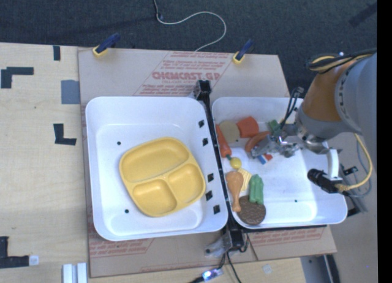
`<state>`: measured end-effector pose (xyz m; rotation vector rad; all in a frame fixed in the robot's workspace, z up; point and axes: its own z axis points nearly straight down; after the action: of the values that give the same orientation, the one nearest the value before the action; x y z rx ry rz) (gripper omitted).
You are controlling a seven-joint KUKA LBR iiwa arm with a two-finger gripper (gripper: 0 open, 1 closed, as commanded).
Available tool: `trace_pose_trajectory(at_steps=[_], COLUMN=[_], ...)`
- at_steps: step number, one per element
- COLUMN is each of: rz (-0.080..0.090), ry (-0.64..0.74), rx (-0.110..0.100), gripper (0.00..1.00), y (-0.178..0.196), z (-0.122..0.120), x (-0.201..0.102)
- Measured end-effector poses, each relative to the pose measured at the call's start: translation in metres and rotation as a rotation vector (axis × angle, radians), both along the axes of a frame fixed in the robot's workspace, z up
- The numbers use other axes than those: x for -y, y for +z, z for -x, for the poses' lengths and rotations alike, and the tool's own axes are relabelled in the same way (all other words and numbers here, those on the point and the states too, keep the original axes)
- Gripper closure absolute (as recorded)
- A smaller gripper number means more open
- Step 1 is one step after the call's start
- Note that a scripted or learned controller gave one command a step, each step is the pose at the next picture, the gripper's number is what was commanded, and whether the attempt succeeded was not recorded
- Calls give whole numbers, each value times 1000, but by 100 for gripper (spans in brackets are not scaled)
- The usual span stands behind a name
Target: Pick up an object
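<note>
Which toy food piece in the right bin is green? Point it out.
The green piece near the front of the right bin, beside the tan drumstick and above the brown round cookie. The others are orange, red, yellow or brown.

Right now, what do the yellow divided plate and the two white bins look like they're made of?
The yellow divided plate looks like moulded plastic: uniform colour, rounded compartment ridges, a soft satin sheen. The left bin and right bin also look like plastic: smooth, glossy white, with rounded corners.

Grey arm (361, 92) w/ orange band, yellow cable, possibly black fittings.
</note>
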<state>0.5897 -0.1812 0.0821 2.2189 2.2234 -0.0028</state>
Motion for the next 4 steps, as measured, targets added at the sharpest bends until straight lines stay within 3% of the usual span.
trace_pose_trajectory(at_steps=[1,3,4], rz=[1,0,-2], ry=[0,0,0], rx=[2,6,1], gripper=[100,100,100], y=[13,140,142], z=[-1,-4,-5], x=[0,-4,-5])
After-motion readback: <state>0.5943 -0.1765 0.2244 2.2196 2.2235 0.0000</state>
